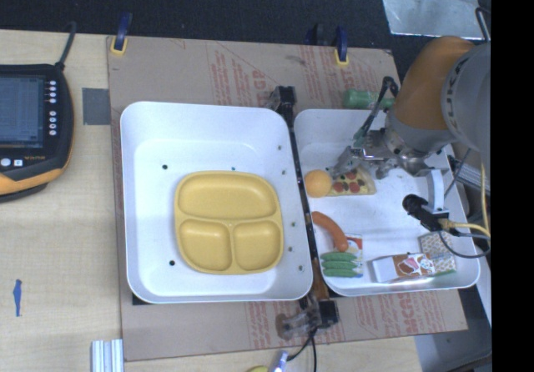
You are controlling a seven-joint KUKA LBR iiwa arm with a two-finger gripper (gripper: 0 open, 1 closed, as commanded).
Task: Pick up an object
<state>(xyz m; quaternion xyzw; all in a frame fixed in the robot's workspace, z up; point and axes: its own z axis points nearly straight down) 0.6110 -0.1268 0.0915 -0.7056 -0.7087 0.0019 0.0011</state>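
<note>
The right white bin [392, 220] holds several small items. An orange ball [317, 183] lies at its left wall, with a flat pizza-slice toy [354, 187] right beside it. Lower down lie an orange hot-dog shape [330, 231], a green pea pod [339, 263] and a small printed carton [413, 266]. My gripper [349, 165] reaches down from the right into the upper part of this bin, just above the pizza slice and right of the ball. Its tips are dark and small against the clutter.
The left white bin [142, 195] carries a yellow divided plate [228, 221]. A teach pendant [29, 128] rests on the bench at far left. A green object [359, 98] sits on the cardboard behind the right bin. Clamps hold the cardboard's far edge.
</note>
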